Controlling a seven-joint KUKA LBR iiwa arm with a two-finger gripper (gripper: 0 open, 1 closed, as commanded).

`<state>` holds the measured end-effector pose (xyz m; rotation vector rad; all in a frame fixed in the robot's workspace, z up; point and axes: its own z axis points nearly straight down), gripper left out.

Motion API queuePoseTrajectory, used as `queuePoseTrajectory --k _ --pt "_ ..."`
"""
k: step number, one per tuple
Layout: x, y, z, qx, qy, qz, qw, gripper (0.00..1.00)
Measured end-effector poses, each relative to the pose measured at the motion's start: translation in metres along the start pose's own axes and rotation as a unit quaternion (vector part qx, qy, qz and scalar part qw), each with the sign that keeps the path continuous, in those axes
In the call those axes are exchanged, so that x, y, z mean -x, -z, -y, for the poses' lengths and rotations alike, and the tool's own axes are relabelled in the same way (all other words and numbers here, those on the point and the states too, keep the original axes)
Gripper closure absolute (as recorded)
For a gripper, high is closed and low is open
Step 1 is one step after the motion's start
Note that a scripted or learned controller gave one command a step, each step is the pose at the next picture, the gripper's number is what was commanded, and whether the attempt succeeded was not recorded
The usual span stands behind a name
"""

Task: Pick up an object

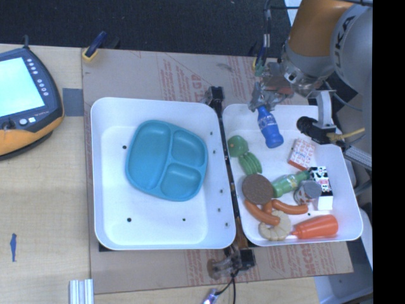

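Covering the pale wooden bench is a brown cardboard sheet printed in red lettering too faint to read, with dark flooring beyond the far edge. Two white bins sit side by side on the sheet, touching along a black clamp at the far end of the seam. Left bin: one blue divided plate, near its middle. Right bin: a blue bottle at the far left corner, tilted, its cap end gripped between the clenched fingers of the gripper; two green vegetables along the left edge; a brown disc; a green bottle; two sausages; a beige biscuit and an orange carrot at the near edge; a red patterned box, its print unreadable; a black-and-white block near the right edge. Off the sheet, at the bench's left edge: a control tablet with a lit screen and yellow casing. A blue-and-yellow clip rests at the sheet's far left corner.
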<state>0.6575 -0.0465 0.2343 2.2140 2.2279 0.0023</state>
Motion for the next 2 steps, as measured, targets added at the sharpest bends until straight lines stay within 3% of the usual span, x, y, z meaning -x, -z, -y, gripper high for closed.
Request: queuePoseTrajectory --k 1,2 --pt "0.029 -0.020 0.002 -0.004 -0.002 0.001 1.0000 1.00" --pt "-0.047 0.025 0.022 -0.002 0.000 0.000 1.0000 1.00"
